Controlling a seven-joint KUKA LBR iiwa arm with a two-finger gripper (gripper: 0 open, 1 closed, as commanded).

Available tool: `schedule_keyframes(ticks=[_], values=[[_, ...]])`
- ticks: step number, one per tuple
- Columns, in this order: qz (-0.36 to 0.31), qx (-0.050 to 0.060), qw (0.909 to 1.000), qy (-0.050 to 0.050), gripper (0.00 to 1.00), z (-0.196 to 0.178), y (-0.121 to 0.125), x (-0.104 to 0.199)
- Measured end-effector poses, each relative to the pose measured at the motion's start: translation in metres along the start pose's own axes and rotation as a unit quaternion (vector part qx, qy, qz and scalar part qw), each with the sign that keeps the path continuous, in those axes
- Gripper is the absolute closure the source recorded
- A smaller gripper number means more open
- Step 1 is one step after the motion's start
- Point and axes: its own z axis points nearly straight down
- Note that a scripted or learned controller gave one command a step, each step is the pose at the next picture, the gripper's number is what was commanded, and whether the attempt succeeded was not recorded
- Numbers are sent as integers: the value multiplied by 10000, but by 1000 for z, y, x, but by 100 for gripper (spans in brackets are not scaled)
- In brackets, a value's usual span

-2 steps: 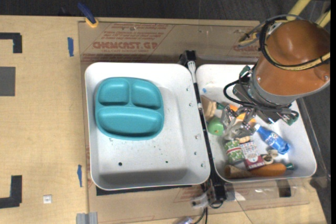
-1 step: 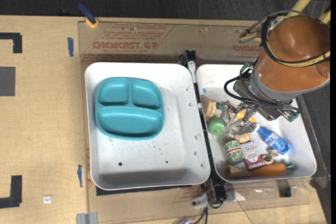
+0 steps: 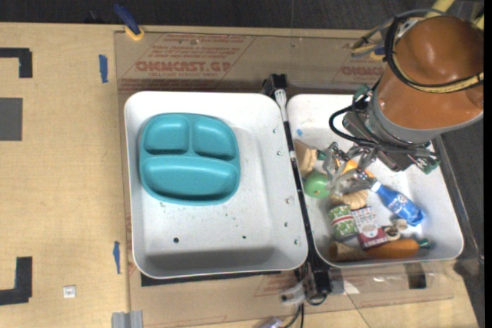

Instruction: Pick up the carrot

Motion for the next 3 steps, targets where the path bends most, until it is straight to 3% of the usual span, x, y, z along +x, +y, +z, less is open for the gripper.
schedule_keyframes(ticks=[2, 3], values=[[16, 40, 9999, -92, 100, -22, -1, -7], [15, 35, 10000, -88, 0, -22, 0, -7]])
